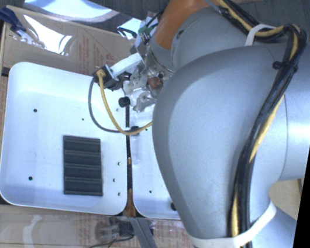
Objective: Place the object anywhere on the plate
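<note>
A dark grey ribbed rectangular plate (82, 166) lies flat in the left white bin (29, 128), toward its front right. My gripper (134, 94) hangs over the far end of the divide between the two bins, above and to the right of the plate and well apart from it. The wrist hardware and a looping yellow cable (94, 113) cover the gripper's tip. The big grey arm (224, 133) hides most of the right bin (150, 200).
A yellow and black cable runs down along the seam between the bins. Shiny foil (57, 2) lies beyond the left bin's far edge. Metal bracket and wires (124, 231) sit at the bench's front edge.
</note>
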You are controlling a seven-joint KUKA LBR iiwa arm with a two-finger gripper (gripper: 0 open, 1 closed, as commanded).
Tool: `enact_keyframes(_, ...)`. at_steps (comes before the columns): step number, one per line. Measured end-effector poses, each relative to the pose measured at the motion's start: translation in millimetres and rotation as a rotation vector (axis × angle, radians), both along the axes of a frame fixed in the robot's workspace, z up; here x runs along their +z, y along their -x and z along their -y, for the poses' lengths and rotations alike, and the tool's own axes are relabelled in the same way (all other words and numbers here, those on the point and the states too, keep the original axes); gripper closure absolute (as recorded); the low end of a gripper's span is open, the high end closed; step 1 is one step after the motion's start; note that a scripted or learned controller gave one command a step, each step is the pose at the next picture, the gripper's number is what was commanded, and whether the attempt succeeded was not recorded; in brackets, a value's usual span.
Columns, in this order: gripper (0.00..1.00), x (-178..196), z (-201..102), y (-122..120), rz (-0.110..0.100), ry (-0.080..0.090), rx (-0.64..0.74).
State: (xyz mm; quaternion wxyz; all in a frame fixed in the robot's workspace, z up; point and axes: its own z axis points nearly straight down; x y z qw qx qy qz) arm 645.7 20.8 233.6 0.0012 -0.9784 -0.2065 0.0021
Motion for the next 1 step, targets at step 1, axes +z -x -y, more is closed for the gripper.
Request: enact_keyframes(1,1.00,-43.4,45.5,-2.7,-0.003,0.002,-0.155)
